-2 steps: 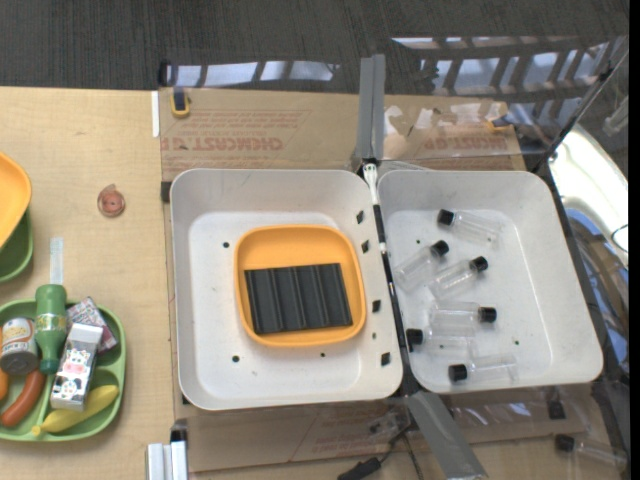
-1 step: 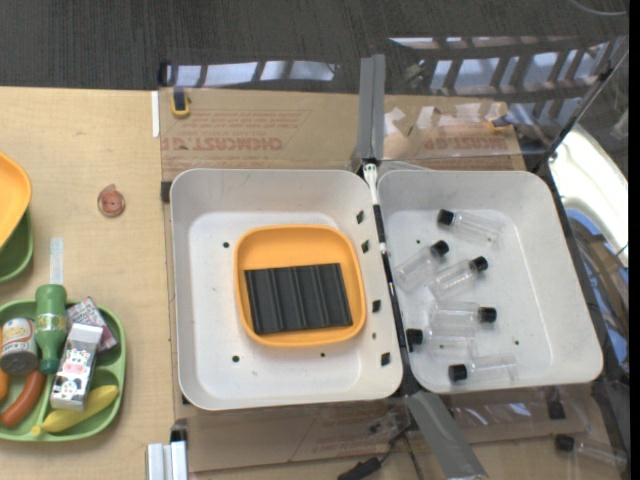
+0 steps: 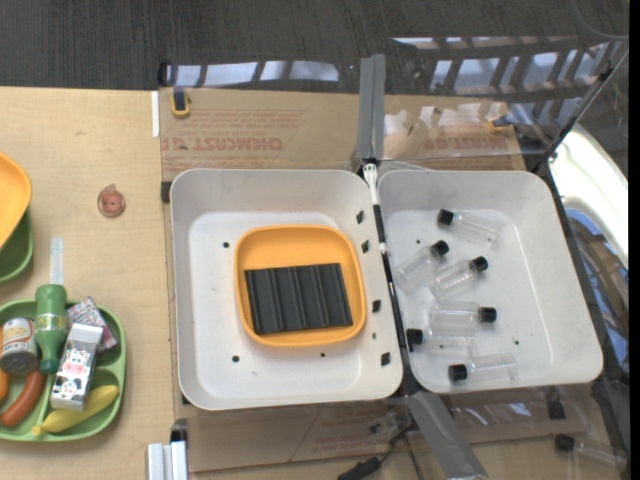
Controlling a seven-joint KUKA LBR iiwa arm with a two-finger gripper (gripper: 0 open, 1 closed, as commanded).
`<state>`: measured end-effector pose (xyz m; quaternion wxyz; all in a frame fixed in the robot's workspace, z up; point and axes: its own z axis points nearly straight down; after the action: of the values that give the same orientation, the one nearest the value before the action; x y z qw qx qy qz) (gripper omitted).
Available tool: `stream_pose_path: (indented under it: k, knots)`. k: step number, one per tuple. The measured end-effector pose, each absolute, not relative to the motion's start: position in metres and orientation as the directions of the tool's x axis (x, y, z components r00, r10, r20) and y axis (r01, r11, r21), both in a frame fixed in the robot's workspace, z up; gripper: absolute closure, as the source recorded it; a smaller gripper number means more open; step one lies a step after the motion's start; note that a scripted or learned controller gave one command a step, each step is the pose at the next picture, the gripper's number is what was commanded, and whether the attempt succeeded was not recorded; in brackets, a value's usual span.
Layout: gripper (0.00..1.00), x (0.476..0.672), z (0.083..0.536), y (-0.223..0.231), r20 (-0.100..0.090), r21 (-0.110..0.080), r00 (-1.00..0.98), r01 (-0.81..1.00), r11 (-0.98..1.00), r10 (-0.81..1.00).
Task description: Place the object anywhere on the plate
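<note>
An orange plate (image 3: 300,240) with rounded corners lies in the middle of the left white bin (image 3: 200,298). A dark grey ribbed rectangular block (image 3: 300,299) rests flat on the plate and covers most of its centre. In the right white bin (image 3: 545,268) lie several clear vials with black caps, among them one at the back (image 3: 468,225), one near the middle (image 3: 462,273) and one at the front (image 3: 485,371).
Cardboard (image 3: 260,140) lies under and behind the bins. On the wooden bench to the left stand a green tray of toy food (image 3: 95,388), an orange bowl (image 3: 10,203) and a small pink disc (image 3: 111,201). A metal rack (image 3: 500,68) stands at the back right.
</note>
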<state>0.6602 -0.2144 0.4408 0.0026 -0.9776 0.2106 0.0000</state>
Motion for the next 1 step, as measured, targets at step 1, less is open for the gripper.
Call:
stream_pose_path:
  k: [1]
  knots:
    - [0.00, 0.6602, 0.4068, -0.2194, 0.000, -0.006, 0.980, -0.200, -0.980, -0.200]
